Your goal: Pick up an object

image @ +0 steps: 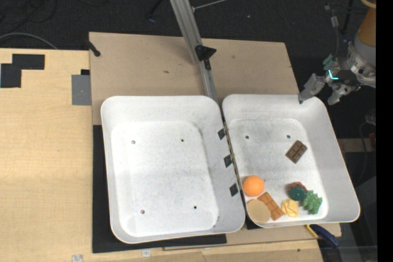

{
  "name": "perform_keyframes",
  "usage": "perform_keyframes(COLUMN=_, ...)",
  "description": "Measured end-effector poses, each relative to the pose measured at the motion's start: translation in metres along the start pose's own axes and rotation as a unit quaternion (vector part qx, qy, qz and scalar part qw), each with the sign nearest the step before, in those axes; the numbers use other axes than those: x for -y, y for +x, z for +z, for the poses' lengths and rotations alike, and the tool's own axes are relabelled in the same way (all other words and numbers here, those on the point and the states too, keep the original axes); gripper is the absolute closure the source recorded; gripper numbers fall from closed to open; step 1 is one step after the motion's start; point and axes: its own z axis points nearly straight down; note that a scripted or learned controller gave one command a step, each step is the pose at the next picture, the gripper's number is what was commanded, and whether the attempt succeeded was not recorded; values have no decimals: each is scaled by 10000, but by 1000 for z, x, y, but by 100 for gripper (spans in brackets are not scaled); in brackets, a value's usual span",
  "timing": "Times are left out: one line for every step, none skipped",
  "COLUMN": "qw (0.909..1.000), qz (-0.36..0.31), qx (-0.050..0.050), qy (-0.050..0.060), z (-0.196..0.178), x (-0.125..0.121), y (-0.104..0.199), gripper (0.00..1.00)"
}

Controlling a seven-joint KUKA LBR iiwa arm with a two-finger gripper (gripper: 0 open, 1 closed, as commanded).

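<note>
Two white bins sit side by side; the right bin has bare floor along its far edge. My gripper hangs open, holding nothing, over that bin's far right corner. The toys cluster by the near edge, the orange ball among them, the brown block apart.

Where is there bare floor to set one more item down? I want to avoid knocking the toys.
The left bin has open floor. In the right bin, the upper half is free, bordered by the brown block below. Its bottom edge is crowded: orange ball, tan pieces, green toy.
</note>
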Motion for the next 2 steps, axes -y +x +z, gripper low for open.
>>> perform_keyframes(qw=10000, qz=-16, qx=8, qy=-20, z=-3, x=-1, y=0, gripper=0)
perform_keyframes(qw=10000, qz=-28, qx=2, qy=-4, z=41, x=-2, y=5, gripper=0)
